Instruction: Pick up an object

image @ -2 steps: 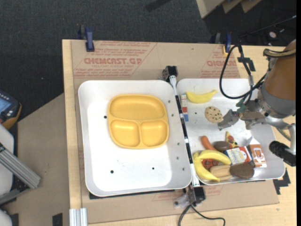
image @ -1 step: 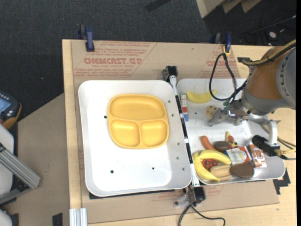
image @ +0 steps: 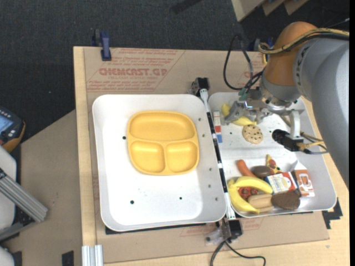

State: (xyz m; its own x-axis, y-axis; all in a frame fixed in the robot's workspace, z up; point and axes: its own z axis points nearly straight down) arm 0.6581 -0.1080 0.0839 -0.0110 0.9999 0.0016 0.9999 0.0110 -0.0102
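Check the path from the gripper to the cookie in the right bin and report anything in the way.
Nothing visible blocks it. The gripper hangs over the far end of the right bin, and the cookie lies on bare bin floor just beside it. The banana and the other toy food sit farther toward the near end.

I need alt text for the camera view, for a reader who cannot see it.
A grey robot arm with an orange band lowers its pincer into the right white bin, above a round speckled cookie and a pile of toy food with a yellow banana. The left white bin holds a yellow three-compartment plastic tray.
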